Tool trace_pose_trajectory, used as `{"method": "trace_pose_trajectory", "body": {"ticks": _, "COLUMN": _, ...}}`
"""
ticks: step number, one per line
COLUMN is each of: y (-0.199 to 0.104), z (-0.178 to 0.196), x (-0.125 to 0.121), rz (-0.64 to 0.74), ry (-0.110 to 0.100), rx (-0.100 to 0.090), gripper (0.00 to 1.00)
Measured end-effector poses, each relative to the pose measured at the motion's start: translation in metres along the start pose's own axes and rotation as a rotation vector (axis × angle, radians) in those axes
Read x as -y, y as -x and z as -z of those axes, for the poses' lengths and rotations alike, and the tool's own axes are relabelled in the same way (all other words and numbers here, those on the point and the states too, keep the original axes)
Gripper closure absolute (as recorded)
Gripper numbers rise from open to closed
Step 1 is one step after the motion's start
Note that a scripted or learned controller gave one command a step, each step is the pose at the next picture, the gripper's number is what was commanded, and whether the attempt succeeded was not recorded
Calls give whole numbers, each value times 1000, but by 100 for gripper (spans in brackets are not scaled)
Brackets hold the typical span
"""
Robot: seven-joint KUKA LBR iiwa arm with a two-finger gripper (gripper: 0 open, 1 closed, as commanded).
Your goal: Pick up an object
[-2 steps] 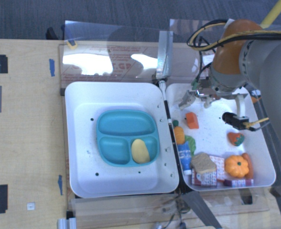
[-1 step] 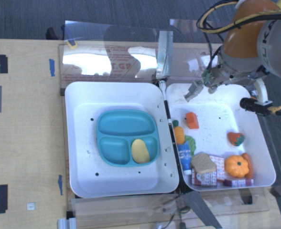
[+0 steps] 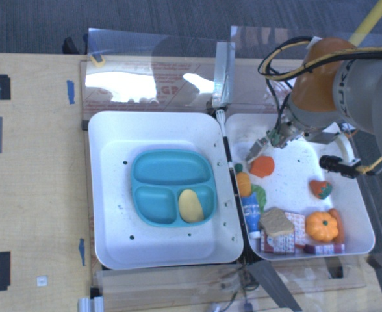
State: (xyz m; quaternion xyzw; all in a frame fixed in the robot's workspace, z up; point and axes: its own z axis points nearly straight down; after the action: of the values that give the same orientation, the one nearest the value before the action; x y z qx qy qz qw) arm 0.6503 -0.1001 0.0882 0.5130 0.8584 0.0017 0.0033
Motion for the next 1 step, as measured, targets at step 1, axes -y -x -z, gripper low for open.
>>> {"method": "trace_pose_trajectory", "body": {"ticks": 1, "y": -9, "z": -1, "x": 19, "rz": 17, "ry": -3, "rx": -2, "gripper": 0}}
